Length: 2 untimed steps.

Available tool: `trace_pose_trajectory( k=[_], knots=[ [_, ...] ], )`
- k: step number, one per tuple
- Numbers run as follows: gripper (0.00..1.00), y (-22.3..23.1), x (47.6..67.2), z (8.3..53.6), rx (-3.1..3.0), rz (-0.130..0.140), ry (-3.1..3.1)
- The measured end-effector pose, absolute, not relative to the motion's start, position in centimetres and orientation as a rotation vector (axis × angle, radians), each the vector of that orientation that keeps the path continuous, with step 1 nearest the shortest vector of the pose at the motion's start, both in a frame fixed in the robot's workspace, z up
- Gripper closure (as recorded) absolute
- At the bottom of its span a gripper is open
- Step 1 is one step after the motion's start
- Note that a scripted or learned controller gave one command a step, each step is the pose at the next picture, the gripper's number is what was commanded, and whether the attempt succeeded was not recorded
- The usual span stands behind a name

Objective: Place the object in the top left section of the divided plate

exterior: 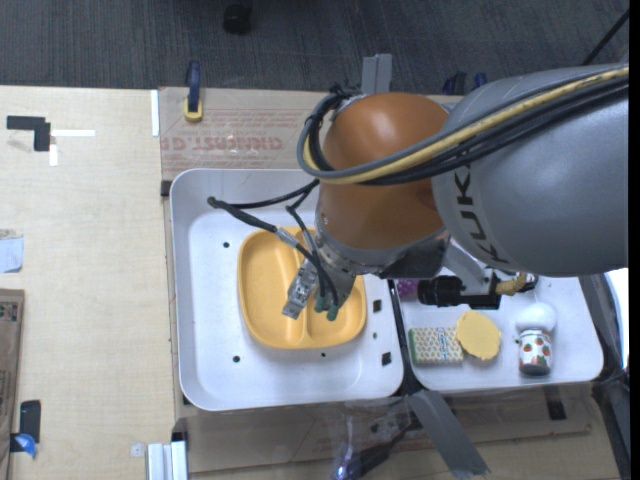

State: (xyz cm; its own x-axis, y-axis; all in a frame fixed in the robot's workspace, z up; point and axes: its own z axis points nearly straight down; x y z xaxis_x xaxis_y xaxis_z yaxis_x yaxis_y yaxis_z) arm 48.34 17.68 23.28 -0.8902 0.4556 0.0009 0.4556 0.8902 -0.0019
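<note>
A yellow divided plate (262,288) lies in the left white bin (200,298). My gripper (313,302) hangs low over the plate's right part, near its dividing ridge. The fingers stand apart, a silver-grey one (298,296) on the left and a dark green-tipped one (328,308) on the right, and I see nothing between them. The grey arm with its big orange band (385,173) covers the plate's upper right part and the back of the bin.
In the right bin (590,358) lie a patterned block (435,344), a yellow round piece (479,336), a white and red mushroom-like toy (535,343) and a small purple thing (406,288) partly under the arm. Black cables (250,206) trail across the left bin's back.
</note>
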Motion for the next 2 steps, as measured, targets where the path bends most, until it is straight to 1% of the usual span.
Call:
trace_pose_trajectory(
  k=[1, 2],
  knots=[
    [1.0, 11.3, 53.5, 30.6, -0.687, 0.001, -3.067],
    [1.0, 9.7, 51.8, 23.7, -0.686, 0.002, -3.064]
  ],
)
